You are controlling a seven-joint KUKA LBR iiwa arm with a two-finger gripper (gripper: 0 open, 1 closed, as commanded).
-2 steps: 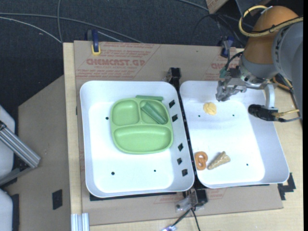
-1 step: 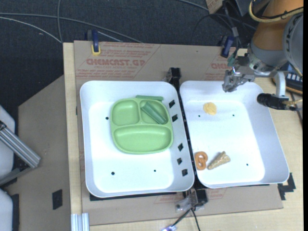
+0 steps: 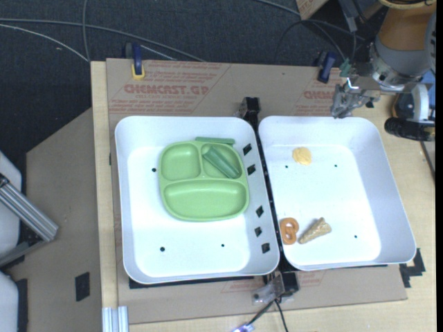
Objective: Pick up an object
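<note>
Yellow piece (image 3: 302, 156) below-left of pincer (image 3: 344, 107)

The arm (image 3: 405, 19) reaches in from the upper right — end effector (image 3: 344, 106) pointing down, nothing between its fingers.

My hand (image 3: 344, 104) looks like bare, shiny metal. Both bins (image 3: 138, 247) are smooth, glossy white plastic. The green tray (image 3: 201, 203) is matt plastic. The worktop (image 3: 201, 81) under them is dull brown cardboard, printed in red.
</note>
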